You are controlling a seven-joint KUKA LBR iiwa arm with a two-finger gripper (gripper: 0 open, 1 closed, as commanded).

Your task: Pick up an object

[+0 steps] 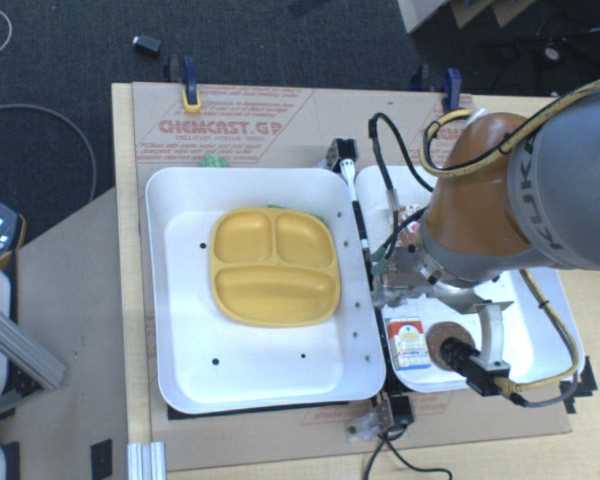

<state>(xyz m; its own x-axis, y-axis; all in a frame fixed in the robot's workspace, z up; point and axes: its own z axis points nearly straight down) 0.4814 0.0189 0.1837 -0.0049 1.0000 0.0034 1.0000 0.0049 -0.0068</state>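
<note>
A yellow divided plate (275, 266) lies in the middle of the left white bin (180, 338). In the right bin (550, 318), near its front left corner, sits a small white box with a red and blue label (408, 342). Beside it on the right is a round brown object (444, 341). The arm's orange band (475, 183) and grey wrist hang over the right bin and cover most of it. My gripper (392, 276) points down at the right bin's left side, just behind the small box, and is largely hidden beneath the wrist.
Black cables loop around the wrist and trail over the right bin's front right. A black camera mount (485, 370) sticks out over the right bin's front edge. Blue clamps (189, 76) hold the wooden board at the back. The bins' shared wall runs under the gripper.
</note>
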